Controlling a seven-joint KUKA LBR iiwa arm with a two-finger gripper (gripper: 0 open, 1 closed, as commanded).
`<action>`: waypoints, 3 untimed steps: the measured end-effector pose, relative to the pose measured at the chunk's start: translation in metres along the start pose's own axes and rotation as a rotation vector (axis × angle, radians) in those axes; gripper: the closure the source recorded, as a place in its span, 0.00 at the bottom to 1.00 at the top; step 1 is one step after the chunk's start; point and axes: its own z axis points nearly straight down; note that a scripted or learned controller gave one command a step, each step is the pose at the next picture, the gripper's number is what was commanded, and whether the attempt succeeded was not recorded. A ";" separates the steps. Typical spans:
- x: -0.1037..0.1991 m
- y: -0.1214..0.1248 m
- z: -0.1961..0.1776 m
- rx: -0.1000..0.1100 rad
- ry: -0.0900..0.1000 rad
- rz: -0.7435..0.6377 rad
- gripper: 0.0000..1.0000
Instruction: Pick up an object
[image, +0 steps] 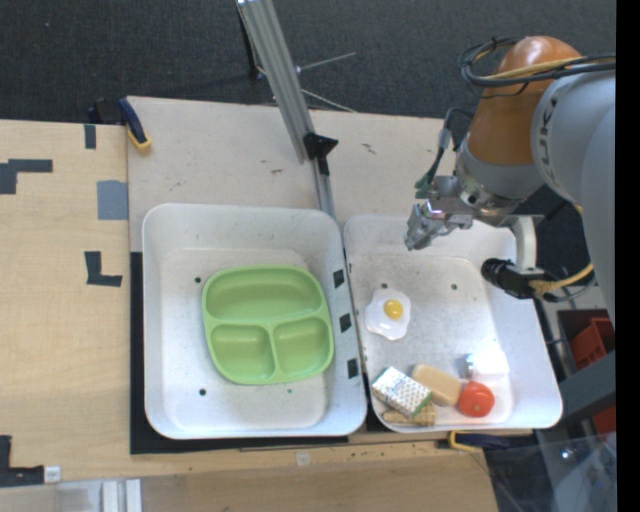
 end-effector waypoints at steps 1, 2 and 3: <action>0.051 0.019 0.009 0.000 0.000 0.000 1.00; 0.102 0.027 0.016 0.000 0.000 0.000 1.00; 0.151 0.043 -0.001 -0.003 0.001 0.000 1.00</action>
